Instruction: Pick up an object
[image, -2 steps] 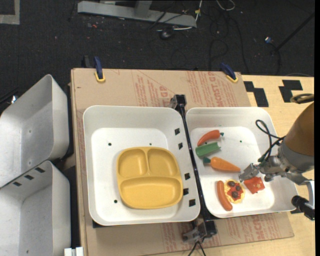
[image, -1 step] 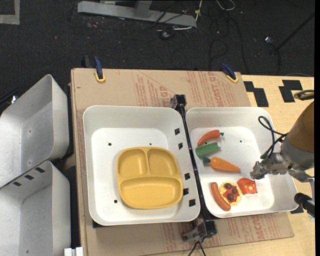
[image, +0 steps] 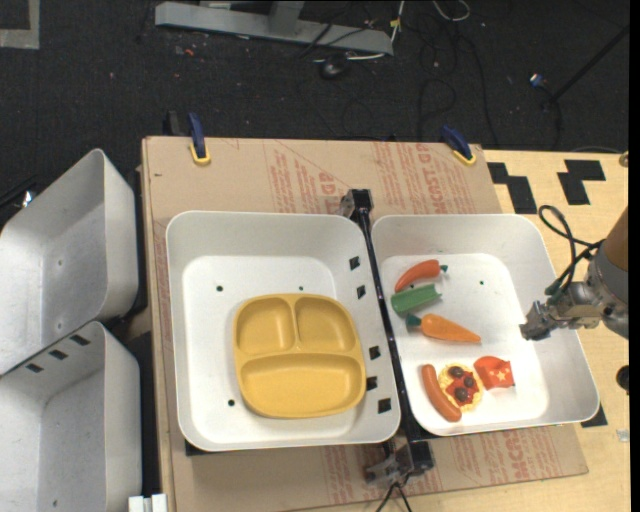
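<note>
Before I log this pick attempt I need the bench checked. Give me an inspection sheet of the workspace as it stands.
Surface: board bench bearing left bin and right bin, side by side.
Job's things: in the right bin, red pepper, green piece, carrot, sausage, pizza slice, red piece.
Clutter: yellow divided tray in the left bin.
Grippers: gripper at the right bin's right wall, nothing seen in it.
Cables: black cable beside the arm.
Surroundings: spare white bins at left, dark floor.
</note>
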